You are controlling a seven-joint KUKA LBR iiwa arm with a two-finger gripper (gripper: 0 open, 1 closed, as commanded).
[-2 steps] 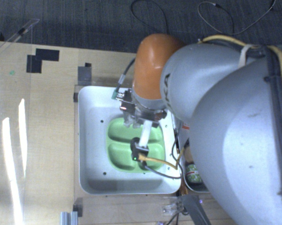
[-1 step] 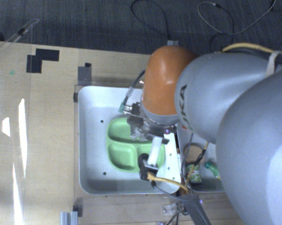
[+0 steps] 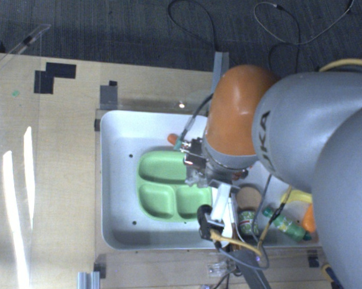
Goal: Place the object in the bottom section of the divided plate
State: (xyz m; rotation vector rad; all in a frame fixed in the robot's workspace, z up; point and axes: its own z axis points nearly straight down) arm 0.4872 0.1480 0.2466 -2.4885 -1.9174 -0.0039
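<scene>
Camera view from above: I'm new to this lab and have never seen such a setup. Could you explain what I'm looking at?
One fixed camera looks down at a slant on a bench. The big grey shape with the orange band is a robot arm, reaching in from the right. Its gripper hangs over the right side of a green divided plate, which lies in a shallow white bin. A small orange object shows beside the gripper, just above the plate; I cannot tell whether it is held. A second bin, mostly hidden by the arm, holds a green bottle and other things.
</scene>
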